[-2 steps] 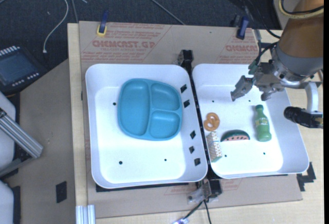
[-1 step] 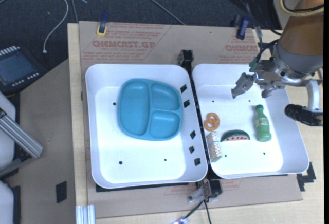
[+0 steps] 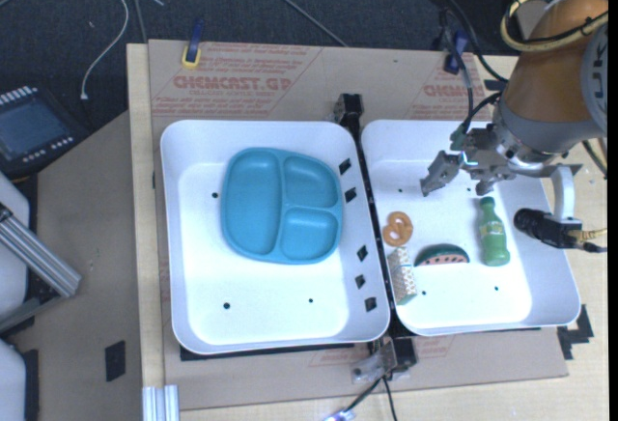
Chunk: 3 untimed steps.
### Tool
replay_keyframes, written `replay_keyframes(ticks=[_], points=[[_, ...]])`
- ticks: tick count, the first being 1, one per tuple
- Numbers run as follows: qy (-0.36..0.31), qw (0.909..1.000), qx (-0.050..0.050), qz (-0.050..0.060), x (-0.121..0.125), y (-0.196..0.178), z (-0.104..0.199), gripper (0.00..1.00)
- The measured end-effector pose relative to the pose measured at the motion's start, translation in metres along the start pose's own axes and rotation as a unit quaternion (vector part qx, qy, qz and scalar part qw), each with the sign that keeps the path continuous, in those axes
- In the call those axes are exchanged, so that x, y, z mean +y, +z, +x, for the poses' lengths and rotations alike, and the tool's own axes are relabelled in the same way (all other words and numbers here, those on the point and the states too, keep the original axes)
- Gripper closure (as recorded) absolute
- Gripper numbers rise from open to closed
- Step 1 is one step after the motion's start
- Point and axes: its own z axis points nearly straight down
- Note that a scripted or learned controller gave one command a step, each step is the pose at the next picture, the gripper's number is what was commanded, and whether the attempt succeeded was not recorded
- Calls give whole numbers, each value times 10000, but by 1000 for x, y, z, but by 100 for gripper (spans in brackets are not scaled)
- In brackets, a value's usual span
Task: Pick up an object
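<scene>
My gripper [image 3: 457,180] hangs over the back of the right bin [image 3: 550,303], open, with nothing between its fingers. In front of it lie several small objects. A green bottle [image 3: 492,234] lies on its side to the right, just below the gripper. A watermelon slice [image 3: 441,257] rests near the bin's middle. An orange pretzel [image 3: 397,229] sits close to the left wall, and a pale patterned packet [image 3: 403,276] lies in front of it.
The left bin [image 3: 193,303] holds a blue divided plate [image 3: 282,205]. A black divider with clips [image 3: 359,216] runs between the bins. The arm's orange band [image 3: 565,23] and cables crowd the back right. A black part [image 3: 546,226] sticks out by the right bin's right wall.
</scene>
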Motion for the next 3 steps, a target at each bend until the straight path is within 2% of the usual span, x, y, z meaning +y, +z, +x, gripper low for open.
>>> replay_keyframes(ticks=[1,2,3], points=[[1,10000,0,1,2,42,1,0],[1,10000,4,15,2,106,4,0],[5,10000,-2,-28,4,91,3,100]])
